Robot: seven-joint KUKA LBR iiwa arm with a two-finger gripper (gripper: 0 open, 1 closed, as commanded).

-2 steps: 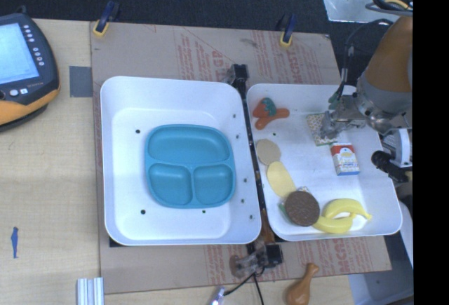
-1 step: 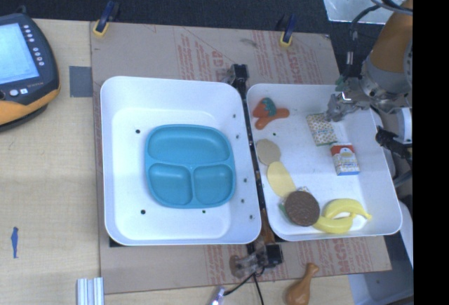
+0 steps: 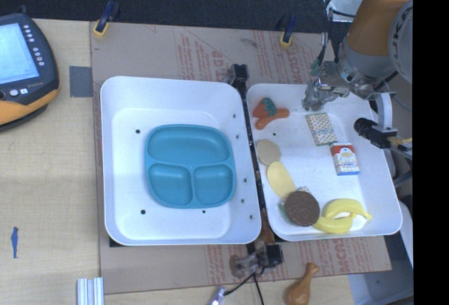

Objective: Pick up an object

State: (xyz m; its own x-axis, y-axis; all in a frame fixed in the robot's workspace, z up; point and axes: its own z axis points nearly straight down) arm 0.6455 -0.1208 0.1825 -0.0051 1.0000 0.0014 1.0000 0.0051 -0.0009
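Hovering my gripper (image 3: pixel 317 98), fingers spread and holding nothing, at the right bin's (image 3: pixel 382 216) far edge just above the patterned card (image 3: pixel 320 128), I'm worried that flat thing slips free.

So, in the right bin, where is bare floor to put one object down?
In the right bin, bare floor lies between the orange toy and the patterned card, and between the yellow oval and the small carton. The near edge is crowded: brown cookie, banana.
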